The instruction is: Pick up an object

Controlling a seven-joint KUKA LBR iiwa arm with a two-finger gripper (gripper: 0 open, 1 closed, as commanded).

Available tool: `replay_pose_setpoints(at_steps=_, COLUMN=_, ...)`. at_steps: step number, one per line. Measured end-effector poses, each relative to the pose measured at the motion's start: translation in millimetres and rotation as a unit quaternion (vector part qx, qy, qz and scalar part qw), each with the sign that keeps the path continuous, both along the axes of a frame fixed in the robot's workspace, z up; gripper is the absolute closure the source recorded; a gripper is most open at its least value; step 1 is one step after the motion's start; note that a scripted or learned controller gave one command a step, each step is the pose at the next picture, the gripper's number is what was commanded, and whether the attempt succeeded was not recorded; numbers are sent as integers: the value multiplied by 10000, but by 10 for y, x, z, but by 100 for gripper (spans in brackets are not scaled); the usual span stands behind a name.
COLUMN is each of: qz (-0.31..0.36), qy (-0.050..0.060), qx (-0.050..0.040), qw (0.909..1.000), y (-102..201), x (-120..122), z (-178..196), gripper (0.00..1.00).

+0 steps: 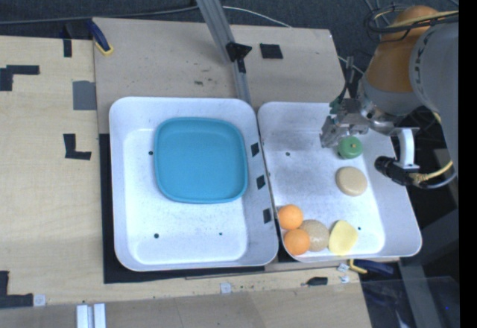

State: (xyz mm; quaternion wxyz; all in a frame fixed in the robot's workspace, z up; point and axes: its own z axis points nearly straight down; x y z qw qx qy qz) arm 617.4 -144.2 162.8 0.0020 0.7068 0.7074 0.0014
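White plastic makes up both bins on the bench. The left bin [134, 244] carries a blue plate [200, 159] lying flat, a little toward its far side. The right bin [298, 162] holds the small things: a green ball [349, 147] near its far right part, a beige puck [351, 181] just below that, and along the near edge a cluster of two oranges [291, 216] [297, 241], a tan lump [316, 234] and a yellow piece [343, 237], all touching or nearly so.

The arm [417, 65] (grey, with its orange band at the upper right) reaches in from the right over the right bin. Its gripper [337, 134] sits low at the far right of that bin, directly above and left of the green ball, its tips right at the ball's upper edge. Whether the pincer is released, clenched or grasping the ball cannot be told from this slant; the metal parts blur together. A dark cable [402, 170] loops beside the wrist.

A grey pole [216, 13] slants across the bench toward the gap between the bins.
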Motion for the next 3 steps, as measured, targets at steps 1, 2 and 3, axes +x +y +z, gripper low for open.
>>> replay_pose_setpoints(at_steps=1, qz=-3, qy=5, qx=1, qw=10000, y=15, x=-76, z=469, gripper=100)
replay_pose_setpoints(at_steps=2, qz=-3, qy=18, qx=4, qw=10000, y=17, x=-73, z=647, gripper=100)
replay_pose_setpoints(at_steps=3, qz=15, qy=21, qx=9, qw=10000, y=503, x=-237, z=752, gripper=100)
